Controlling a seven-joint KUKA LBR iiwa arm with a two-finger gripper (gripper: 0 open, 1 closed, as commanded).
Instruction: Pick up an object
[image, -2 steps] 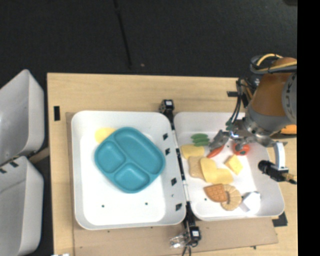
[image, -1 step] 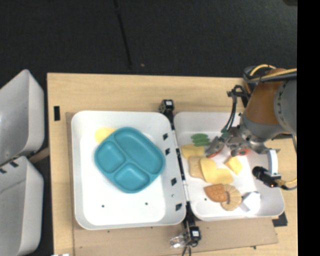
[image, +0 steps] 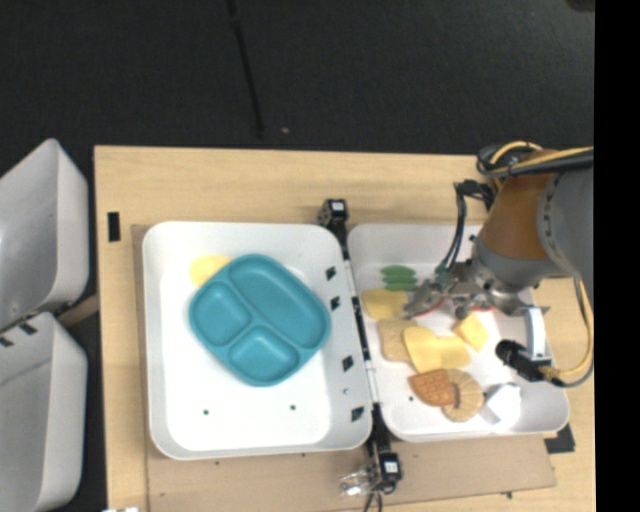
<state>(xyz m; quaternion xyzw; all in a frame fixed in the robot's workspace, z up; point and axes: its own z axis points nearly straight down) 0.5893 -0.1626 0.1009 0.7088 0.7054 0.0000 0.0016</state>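
Note:
The right bin (image: 400, 243) holds several toy food pieces: a green piece (image: 398, 276), a pale yellow piece (image: 380, 304), a yellow wedge (image: 435, 350), a small yellow block (image: 472, 331), a brown round piece (image: 435, 386) and a tan waffle-like disc (image: 464, 397). My gripper (image: 440, 298) hangs low over the middle of this bin, just above the yellow wedge and right of the pale yellow piece. The wrist hides its fingertips.
The left bin (image: 170, 400) holds a blue divided plate (image: 259, 318) and a small yellow piece (image: 207, 268) at its upper left. A white object (image: 502, 402) lies in the right bin's lower right corner. Black clips (image: 333, 212) sit at the bins' junction.

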